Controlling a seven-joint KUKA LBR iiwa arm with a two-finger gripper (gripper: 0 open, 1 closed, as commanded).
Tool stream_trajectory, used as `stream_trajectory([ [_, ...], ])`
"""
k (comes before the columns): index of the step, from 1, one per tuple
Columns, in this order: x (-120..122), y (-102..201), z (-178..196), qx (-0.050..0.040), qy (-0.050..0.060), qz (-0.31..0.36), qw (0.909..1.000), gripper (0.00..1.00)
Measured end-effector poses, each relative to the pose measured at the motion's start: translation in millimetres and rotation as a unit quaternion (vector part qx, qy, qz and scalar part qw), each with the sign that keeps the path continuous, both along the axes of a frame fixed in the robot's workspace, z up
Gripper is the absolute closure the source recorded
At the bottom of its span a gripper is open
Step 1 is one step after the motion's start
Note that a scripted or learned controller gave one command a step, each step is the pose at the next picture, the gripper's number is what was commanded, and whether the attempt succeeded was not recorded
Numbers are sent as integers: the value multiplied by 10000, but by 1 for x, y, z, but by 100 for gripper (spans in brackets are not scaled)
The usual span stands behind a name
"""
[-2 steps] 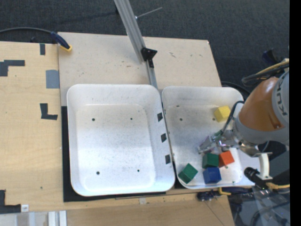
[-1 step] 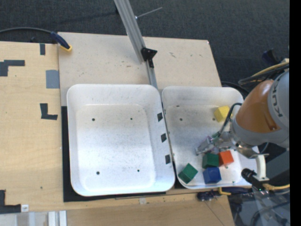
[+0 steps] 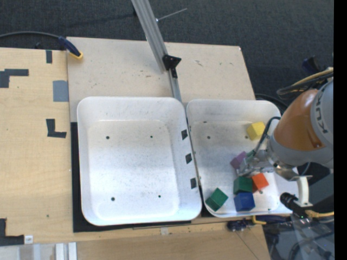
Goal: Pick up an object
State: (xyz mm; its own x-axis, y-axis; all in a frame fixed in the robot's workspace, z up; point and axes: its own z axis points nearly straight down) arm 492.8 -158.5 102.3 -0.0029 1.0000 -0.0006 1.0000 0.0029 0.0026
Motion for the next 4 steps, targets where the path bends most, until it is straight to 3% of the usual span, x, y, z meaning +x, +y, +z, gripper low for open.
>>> stream_trajectory([
  [2, 10, -1, 100, -3, -4, -6, 10000, 100],
  [4, 48, 87, 105, 12, 22, 16, 10000, 100],
])
